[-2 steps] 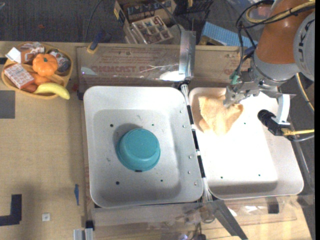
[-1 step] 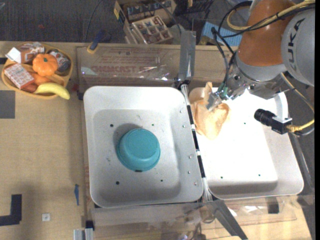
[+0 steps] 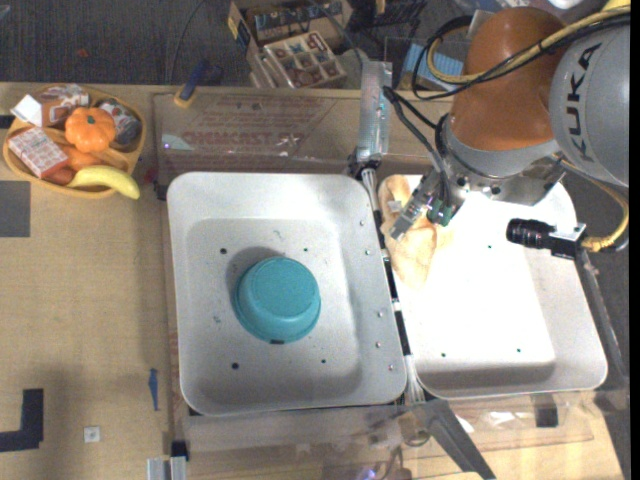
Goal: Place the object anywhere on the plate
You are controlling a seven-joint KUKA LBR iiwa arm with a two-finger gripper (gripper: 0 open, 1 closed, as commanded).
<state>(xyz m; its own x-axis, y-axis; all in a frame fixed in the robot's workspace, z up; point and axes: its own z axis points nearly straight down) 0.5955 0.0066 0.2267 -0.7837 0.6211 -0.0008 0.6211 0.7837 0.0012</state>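
one teal plate — left bin | one yellowish object — right bin | hand: grip unclear

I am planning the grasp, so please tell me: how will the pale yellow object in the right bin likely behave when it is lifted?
The pale yellow object looks crumpled and uneven, so it is probably soft and may sag. It seems light. Lying against the right bin's left wall, below the gripper, it should not roll.
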